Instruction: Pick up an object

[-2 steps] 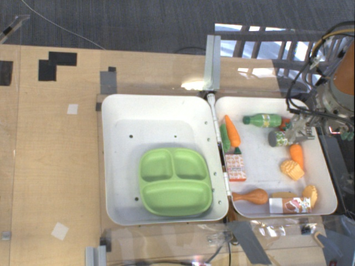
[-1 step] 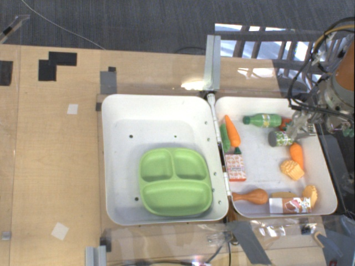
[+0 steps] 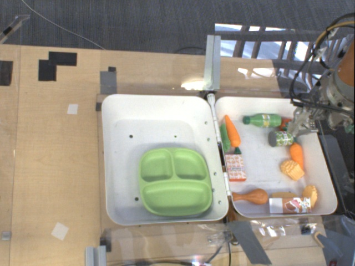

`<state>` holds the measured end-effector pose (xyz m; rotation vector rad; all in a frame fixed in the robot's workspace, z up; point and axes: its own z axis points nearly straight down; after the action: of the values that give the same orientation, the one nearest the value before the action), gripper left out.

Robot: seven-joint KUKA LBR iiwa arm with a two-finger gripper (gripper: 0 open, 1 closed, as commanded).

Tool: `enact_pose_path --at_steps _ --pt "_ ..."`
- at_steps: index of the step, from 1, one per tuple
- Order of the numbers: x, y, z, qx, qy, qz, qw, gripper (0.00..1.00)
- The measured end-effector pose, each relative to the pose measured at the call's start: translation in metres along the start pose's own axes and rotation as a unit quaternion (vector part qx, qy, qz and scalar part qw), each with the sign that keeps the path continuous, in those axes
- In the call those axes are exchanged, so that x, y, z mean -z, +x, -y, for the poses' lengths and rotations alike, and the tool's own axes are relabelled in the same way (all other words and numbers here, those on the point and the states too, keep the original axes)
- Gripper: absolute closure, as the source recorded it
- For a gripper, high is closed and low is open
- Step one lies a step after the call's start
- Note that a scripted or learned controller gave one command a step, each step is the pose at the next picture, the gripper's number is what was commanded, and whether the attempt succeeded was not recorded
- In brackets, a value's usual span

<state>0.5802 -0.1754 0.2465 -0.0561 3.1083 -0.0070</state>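
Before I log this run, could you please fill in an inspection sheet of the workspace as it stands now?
Surface: wooden bench bearing left bin and right bin.
Job's things: in the right bin, green bottle, carrot, can, small carton, sauce bottle.
Clutter: green divided plate in the left bin.
Grippers: gripper over the right bin's far right corner, near the can.
Cables: black cables along the arm.
Surroundings: dark carpet beyond the bench.
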Motion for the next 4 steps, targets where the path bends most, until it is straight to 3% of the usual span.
enact_pose_path --at_steps 4 --pt "0.044 -0.012 0.0 0.003 0.003 0.016 0.9999 1.0"
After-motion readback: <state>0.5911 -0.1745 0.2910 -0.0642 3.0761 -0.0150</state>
